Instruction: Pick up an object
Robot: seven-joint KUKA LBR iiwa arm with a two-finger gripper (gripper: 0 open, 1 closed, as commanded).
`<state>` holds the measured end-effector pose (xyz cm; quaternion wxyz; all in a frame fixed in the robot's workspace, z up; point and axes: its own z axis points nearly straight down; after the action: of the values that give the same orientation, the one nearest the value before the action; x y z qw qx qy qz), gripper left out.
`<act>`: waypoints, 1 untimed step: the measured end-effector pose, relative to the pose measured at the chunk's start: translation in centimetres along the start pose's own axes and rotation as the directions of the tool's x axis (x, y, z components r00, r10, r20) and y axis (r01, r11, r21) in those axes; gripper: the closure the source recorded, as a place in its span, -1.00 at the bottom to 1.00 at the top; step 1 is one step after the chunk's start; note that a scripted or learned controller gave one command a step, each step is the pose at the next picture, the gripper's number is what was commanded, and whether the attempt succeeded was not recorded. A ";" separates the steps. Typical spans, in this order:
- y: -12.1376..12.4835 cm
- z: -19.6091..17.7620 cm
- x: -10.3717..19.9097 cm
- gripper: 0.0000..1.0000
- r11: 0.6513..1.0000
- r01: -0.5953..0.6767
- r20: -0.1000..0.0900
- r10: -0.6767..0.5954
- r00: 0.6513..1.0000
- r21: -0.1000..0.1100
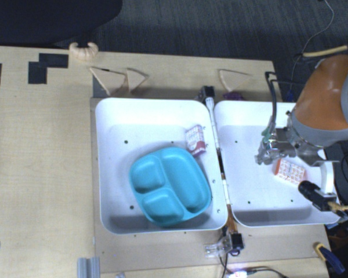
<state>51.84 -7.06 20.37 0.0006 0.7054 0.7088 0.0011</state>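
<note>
**A:** Start at your left. What sits in the left bin (113, 155)?

**B:** A blue tray (171, 184) with three compartments, lying flat and slewed toward the near right corner. It takes up much of the floor, so I'd judge it an awkward pick for you: broad, shallow, little for two fingers to close on. Just beyond its far right edge a small packet (195, 139) with red print rests against the wall next to the divider.

**A:** And the right bin (243, 184)?

**B:** A red-and-white patterned packet (290, 170) lies flat on the floor, right of centre. It looks like the thing you're after, since the arm (327, 100) reaches in over that bin from the right.

**A:** Where is the pincer?

**B:** The pincer (269, 153) hangs low over the floor, just left of that packet, beside it and not over it. Whether its fingers are spread or pressed together I cannot tell; the metal there is too small and cluttered. Nothing shows between them.

**A:** So nothing's lifted?

**B:** By my reading, no. The packet lies flat, and you'd likely need to shift right before closing.

**A:** Anything else?

**B:** Both bins sit side by side on the counter (40, 172).
</note>
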 end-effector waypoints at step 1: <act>0.4 4.6 -7.9 1.00 1.000 -0.004 0.002 0.004 1.000 0.002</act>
<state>52.34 -15.00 15.74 0.0006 0.7067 0.7075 0.0000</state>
